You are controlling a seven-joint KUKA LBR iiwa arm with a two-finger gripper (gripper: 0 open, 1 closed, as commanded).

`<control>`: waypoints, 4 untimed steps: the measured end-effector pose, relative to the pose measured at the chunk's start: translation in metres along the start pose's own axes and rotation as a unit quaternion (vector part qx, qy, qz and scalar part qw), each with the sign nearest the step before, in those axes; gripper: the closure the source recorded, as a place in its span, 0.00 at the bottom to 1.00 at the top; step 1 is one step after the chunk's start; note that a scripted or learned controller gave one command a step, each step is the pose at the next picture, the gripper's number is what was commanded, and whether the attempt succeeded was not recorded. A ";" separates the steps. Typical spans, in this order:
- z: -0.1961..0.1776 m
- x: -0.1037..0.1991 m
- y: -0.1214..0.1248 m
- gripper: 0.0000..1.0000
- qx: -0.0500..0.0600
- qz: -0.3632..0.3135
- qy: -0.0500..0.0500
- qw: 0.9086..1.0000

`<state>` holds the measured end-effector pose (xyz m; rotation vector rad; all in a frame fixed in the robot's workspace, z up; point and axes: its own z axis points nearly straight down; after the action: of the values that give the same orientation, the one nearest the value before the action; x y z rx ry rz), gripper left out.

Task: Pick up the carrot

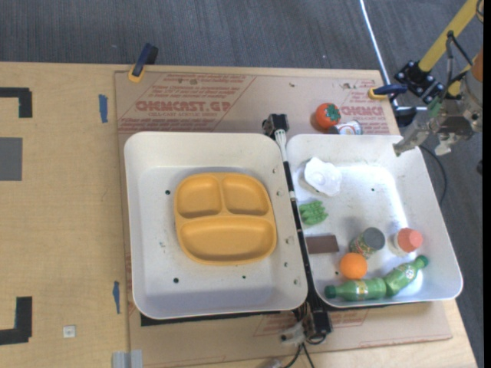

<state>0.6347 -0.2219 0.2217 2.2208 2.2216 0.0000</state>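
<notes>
A short orange piece with a pale end [406, 240], which looks like the carrot, lies near the right wall of the right bin [430, 205]. My gripper [439, 133] hangs at the view's right edge, above the bin's far right corner. It is well up and to the right of the carrot, apart from it. Nothing shows in its grasp.
Also in the right bin are a crumpled white object [322, 176], a green leafy toy [313, 213], a brown block [321, 244], a grey can [370, 240], an orange ball [353, 266] and green bottles [376, 284]. The left bin holds a yellow divided plate [225, 217]. A red tomato toy [326, 116] sits behind the bins.
</notes>
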 end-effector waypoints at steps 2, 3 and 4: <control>0.136 0.112 -0.090 0.00 0.000 0.149 0.001 0.989; 0.136 0.125 -0.146 0.00 -0.001 0.235 0.001 0.972; 0.126 0.125 -0.146 1.00 -0.001 0.236 0.001 0.972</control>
<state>0.4891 -0.0968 0.0958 2.6809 1.6357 0.0054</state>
